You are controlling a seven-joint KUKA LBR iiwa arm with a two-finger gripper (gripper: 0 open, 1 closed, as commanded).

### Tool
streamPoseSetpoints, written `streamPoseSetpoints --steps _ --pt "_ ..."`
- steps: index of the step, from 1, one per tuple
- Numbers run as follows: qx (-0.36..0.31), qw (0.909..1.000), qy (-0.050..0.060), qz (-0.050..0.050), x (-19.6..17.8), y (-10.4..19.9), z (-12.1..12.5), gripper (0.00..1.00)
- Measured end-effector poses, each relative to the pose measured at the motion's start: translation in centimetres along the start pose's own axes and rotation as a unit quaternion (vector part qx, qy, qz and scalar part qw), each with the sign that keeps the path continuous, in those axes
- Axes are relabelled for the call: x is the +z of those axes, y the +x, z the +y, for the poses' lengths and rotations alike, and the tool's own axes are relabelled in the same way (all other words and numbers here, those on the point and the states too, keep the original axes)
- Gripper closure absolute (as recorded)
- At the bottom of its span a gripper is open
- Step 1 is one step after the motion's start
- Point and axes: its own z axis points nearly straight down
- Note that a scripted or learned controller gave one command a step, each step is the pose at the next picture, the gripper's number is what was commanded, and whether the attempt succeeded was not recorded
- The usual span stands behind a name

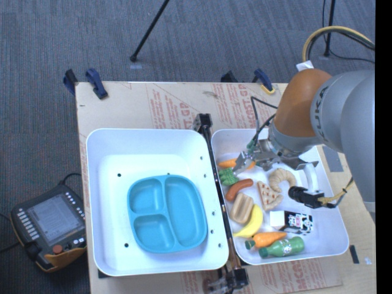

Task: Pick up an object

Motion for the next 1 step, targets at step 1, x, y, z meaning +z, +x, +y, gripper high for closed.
streamPoseSetpoints --steps 1 --pt "0.047 0.9989 0.003 0.002 1.16 0.35 -10.72 0.0"
